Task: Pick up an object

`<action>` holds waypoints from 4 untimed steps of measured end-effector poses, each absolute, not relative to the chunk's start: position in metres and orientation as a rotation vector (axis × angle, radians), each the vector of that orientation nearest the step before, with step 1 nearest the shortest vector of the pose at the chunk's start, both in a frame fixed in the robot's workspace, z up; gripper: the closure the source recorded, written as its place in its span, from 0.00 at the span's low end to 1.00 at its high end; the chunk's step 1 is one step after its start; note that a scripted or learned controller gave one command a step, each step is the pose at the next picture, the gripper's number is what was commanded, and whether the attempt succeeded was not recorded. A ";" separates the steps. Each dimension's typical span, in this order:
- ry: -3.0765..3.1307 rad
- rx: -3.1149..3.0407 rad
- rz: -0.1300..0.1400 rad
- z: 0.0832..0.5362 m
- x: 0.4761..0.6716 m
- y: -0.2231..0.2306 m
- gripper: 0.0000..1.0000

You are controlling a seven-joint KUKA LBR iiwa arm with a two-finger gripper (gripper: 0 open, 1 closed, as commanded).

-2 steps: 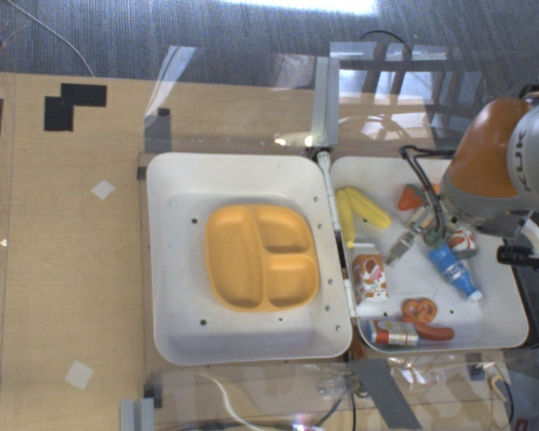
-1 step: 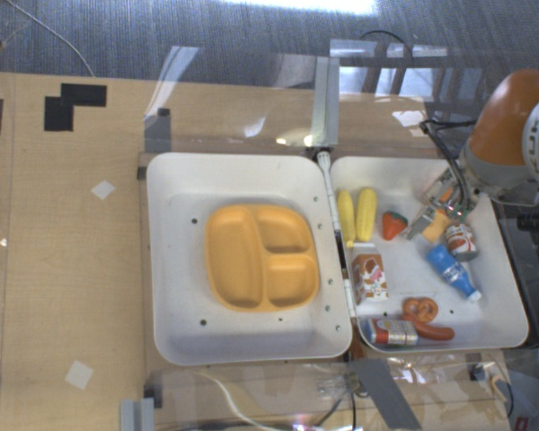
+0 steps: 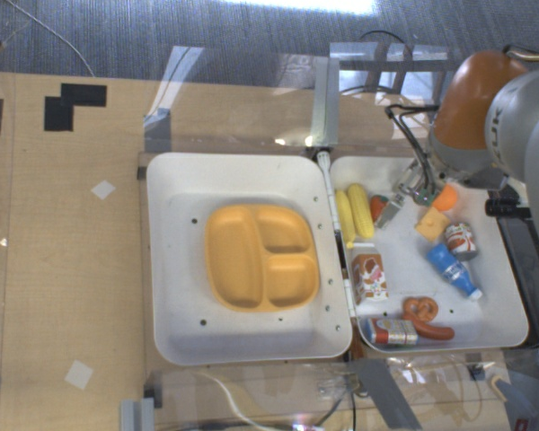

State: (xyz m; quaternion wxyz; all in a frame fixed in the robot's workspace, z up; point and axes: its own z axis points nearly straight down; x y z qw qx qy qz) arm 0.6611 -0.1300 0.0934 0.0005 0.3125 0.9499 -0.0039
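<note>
On the bench, the right bin [image 3: 512,326] lies under my gripper [image 3: 411,189], whose state I cannot tell; approaching, I next must descend onto the corn [image 3: 360,212].

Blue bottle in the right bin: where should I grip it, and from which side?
Grip the blue bottle across its middle, coming straight down from above. It lies flat and slanted, with open bin floor along both long sides, so the jaws should probably straddle its narrow width. The small can sits close by its upper end, so stay clear of there.
</note>
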 end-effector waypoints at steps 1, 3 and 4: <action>3.080 0.558 0.003 0.088 0.646 -0.086 0.00; 2.954 1.019 0.010 0.206 0.659 -0.046 1.00; 2.951 1.009 0.011 0.218 0.660 -0.046 1.00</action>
